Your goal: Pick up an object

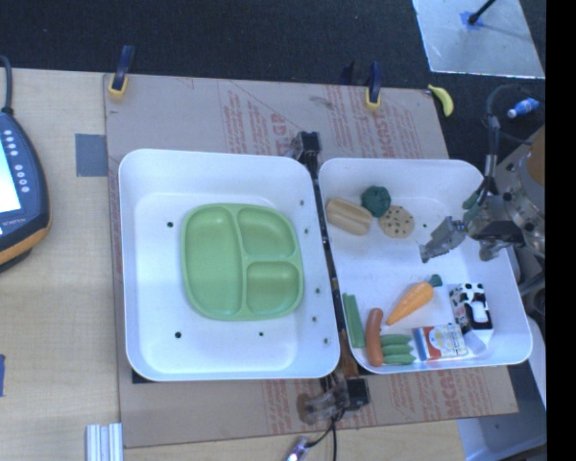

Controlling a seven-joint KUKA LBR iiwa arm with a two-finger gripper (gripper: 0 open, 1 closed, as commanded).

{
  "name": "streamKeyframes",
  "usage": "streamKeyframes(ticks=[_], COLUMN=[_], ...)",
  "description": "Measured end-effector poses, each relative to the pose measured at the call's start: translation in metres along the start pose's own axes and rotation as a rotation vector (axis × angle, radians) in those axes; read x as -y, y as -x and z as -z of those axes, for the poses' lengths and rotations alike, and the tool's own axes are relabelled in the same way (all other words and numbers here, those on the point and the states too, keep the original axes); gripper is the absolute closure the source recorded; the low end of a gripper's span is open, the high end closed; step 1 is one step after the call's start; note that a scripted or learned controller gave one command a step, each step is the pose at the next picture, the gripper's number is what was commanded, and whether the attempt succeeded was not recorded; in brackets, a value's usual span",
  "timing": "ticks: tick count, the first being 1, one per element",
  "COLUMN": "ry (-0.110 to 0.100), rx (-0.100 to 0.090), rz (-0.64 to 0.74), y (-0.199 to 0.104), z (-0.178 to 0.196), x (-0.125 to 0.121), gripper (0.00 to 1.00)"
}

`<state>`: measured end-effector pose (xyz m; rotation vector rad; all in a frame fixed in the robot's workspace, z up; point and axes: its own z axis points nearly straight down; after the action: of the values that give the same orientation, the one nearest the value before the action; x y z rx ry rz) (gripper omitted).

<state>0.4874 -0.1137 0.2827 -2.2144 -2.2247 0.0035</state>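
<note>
Overhead, two white bins [134, 257] sit on a cardboard-covered bench [269, 113]; hand [446, 241] grip state unclear.

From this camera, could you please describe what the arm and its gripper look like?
The gripper is grey metal with a dark, angular mount behind it. The arm is partly cut off at the right edge: dull grey-tan housing with dark cabling looped above it.

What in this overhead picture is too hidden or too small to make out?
- Claw: blurred; whether open or shut is unclear.
- Arm: cut off at the right of the camera view.
- Small packet in the right bin: its print is too small to read.
- Handheld screen: cut off by the left edge.
</note>
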Motion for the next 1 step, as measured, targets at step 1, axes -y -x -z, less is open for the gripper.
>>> streamKeyframes(ticks=[1], ry=[-0.002], rx=[0.001], rz=[0.0], y=[0.0081], z=[-0.102], x=[-0.0297], gripper=[0.0])
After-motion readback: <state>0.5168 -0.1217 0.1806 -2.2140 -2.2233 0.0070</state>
